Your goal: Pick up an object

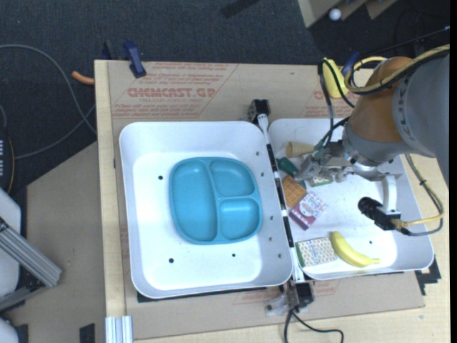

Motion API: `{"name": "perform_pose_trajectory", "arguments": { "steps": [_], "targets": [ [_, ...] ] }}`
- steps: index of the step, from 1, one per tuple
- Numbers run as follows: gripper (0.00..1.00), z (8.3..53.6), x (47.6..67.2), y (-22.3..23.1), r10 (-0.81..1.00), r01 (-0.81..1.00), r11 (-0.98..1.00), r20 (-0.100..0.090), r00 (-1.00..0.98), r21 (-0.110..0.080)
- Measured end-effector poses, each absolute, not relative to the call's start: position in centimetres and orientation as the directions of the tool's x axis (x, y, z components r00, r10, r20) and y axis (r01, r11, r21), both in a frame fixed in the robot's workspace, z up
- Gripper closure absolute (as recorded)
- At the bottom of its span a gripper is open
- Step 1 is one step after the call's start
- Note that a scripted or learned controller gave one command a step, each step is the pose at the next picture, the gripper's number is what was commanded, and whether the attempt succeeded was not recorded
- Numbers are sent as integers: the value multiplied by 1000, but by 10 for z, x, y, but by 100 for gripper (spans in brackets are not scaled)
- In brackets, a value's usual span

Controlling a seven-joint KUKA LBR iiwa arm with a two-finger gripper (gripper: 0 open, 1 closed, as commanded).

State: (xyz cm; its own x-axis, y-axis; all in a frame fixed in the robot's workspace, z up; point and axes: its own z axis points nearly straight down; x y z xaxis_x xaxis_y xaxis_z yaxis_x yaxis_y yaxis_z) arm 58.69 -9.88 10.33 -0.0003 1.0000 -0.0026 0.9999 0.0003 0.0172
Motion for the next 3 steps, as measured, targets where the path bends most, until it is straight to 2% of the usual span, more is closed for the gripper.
{"name": "perform_pose_trajectory", "arguments": {
  "steps": [1, 2, 3],
  "targets": [
    [0, 84, 622, -92, 1000, 1000, 1, -1, -1, 1],
    [100, 95, 622, -92, 1000, 1000, 2, -2, -2, 2],
    [100, 185, 546, -45, 1000, 1000, 1, 1, -1, -1]
  ]
}}
